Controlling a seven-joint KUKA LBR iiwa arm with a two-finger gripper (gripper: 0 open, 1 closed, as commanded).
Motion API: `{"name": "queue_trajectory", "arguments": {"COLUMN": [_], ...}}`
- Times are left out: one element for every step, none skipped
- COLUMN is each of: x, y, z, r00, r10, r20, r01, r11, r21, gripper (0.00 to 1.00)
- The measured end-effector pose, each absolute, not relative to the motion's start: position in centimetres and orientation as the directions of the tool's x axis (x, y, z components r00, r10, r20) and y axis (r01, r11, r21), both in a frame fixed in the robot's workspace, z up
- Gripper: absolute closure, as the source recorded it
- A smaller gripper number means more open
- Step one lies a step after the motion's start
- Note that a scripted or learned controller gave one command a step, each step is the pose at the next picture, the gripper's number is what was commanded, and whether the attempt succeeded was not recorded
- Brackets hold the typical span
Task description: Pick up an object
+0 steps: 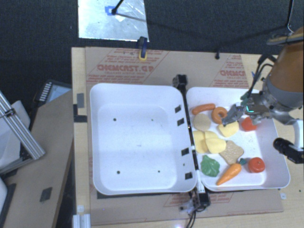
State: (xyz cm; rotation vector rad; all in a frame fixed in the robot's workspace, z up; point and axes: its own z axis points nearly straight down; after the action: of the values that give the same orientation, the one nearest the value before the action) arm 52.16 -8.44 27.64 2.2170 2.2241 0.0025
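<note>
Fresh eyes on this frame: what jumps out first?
The pile of toy food crowding the right bin: a carrot and green leafy piece near its front edge, a tomato to the carrot's right, a sausage and doughnut at the back. Next, the grey arm with its orange band, its gripper low over the doughnut and a pale yellow piece. The left bin is plain white beside it.
</note>
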Motion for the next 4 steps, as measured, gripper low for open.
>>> {"name": "queue_trajectory", "arguments": {"x": [52.8, 52.7, 58.7, 59.9], "y": [-11.2, -16.2, -11.9, -8.0], "z": [22.4, 8.0, 8.5, 8.5], "r00": [0.001, 0.006, -0.009, -0.008], "r10": [1.0, 1.0, 1.0, 1.0], "r20": [0.0, 0.0, 0.001, 0.001], "r01": [1.0, 1.0, 1.0, 1.0], "r11": [-0.001, -0.006, 0.009, 0.008], "r21": [-0.004, 0.001, 0.007, 0.004], "gripper": [0.0, 0.0, 0.0, 0.0]}}
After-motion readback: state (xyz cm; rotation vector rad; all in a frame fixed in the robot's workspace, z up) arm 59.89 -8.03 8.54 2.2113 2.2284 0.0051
